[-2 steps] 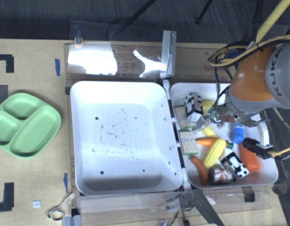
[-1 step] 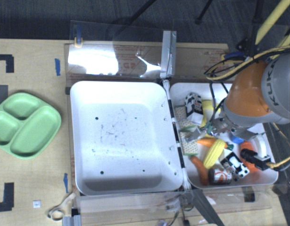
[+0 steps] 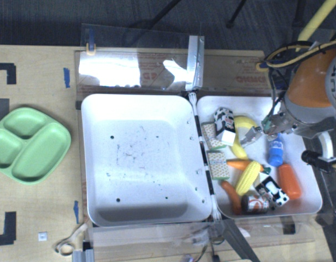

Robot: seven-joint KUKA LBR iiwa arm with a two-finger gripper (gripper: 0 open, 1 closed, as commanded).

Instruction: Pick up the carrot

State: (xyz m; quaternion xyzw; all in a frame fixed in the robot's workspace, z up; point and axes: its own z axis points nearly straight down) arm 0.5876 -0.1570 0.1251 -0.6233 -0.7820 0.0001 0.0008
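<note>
The carrot [image 3: 237, 164] is a slim bright-orange piece lying crosswise in the right bin [image 3: 315, 203], its right end tucked under a yellow corn cob [image 3: 248, 177]. My gripper [image 3: 259, 132] hangs above the bin's upper middle, between a banana [image 3: 243, 125] and a blue bottle [image 3: 275, 152]. It stands up and to the right of the carrot, apart from it. Its fingers look open with nothing between them.
The right bin also holds a black-and-white cow toy [image 3: 224, 119], patterned packets [image 3: 217, 164], a darker orange-red piece [image 3: 230, 192], a can [image 3: 255, 203], a die-like block [image 3: 277, 194] and a red-orange item [image 3: 289, 180]. The left bin [image 3: 102, 113] adjoins it. A green divided plate [image 3: 28, 144] sits far left.
</note>
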